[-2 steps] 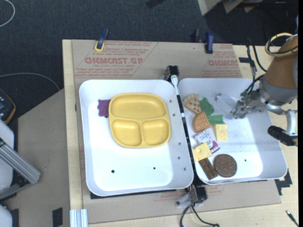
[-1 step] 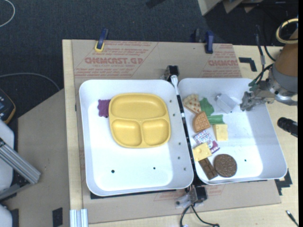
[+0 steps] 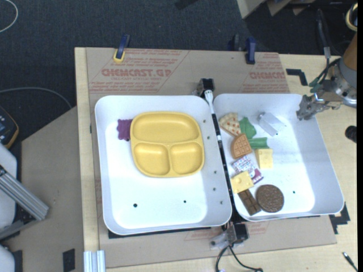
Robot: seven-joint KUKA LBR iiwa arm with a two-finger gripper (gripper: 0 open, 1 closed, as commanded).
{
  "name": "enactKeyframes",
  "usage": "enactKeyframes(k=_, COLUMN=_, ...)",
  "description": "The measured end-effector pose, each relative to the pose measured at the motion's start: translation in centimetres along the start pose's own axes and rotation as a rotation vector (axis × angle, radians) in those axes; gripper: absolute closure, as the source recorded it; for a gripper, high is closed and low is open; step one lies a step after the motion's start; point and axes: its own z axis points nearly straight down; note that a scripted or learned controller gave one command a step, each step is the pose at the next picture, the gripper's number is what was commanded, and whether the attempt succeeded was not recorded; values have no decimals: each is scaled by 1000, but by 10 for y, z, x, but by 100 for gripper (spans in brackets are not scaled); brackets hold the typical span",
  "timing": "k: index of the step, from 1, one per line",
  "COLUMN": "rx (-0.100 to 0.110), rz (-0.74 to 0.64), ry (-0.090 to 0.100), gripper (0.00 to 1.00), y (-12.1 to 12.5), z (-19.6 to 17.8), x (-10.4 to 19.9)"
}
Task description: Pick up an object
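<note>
So in the camera view, two white bins were laid side by side on the bench. The left bin [image 3: 113,169] was taken up mostly by a yellow divided tray [image 3: 167,143], with a small purple piece [image 3: 123,128] tucked against the tray's left edge. All the pickable bits were clustered along the left side of the right bin [image 3: 317,163]: two waffle-looking pieces [image 3: 235,135], a green piece [image 3: 249,132], yellow cheese-like blocks [image 3: 265,158], a small printed packet [image 3: 245,164], a brown bar [image 3: 248,200] and a round brown cookie [image 3: 270,198], plus a clear wrapper [image 3: 271,122] sitting a bit apart.

The gripper [image 3: 308,107] was parked over the right bin's upper right rim, nothing seen between its fingers; whether they were spread or closed couldn't be made out at that size.

The pile lay off to the gripper's left and toward the near edge, with the wrapper nearest. The cluster's long axis ran roughly front-to-back along the bin's left wall, so a leftward reach would probably be needed.
</note>
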Motion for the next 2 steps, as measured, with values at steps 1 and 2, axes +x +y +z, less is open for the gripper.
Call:
enactKeyframes(k=1, rx=4, rz=0, ry=1, gripper=100, y=1, z=-8, x=0)
enactKeyframes(k=2, rx=12, rz=-3, ry=6, gripper=100, y=-2, z=0, x=52)
